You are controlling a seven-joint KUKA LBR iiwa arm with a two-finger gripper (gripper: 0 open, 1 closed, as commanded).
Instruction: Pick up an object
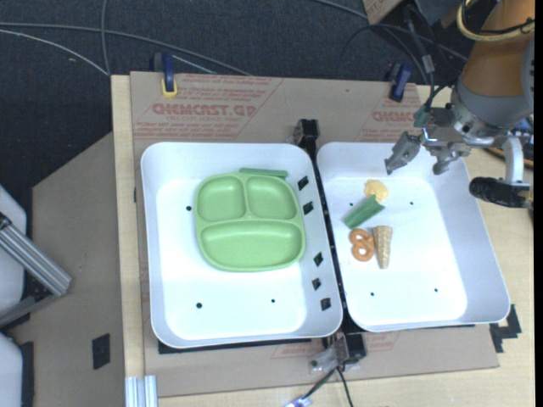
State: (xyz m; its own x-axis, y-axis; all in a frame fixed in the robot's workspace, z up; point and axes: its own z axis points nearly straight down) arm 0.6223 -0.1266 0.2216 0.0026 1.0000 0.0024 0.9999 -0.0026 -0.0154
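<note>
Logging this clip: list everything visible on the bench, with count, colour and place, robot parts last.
Shallow white bins: two, side by side on the bench.
Green divided plastic plate: one, middle of the left bin.
Green wedge-shaped piece: one, right bin.
Small yellow lump: one, right bin, just above the wedge.
Orange pretzel-shaped toy: one, right bin.
Tan cone: one, beside the pretzel.
Blue clamps: two, board's far edge.
Gripper: one, grey, open, above the right bin's far edge.

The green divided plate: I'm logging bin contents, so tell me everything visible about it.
The green divided plate looks like matte light-green plastic, a rounded square with three compartments: two small ones at the far side, one wide one nearer the camera. It lies flat and upright in the left white bin, slightly rotated. A darker green strip shows at its far edge.
</note>
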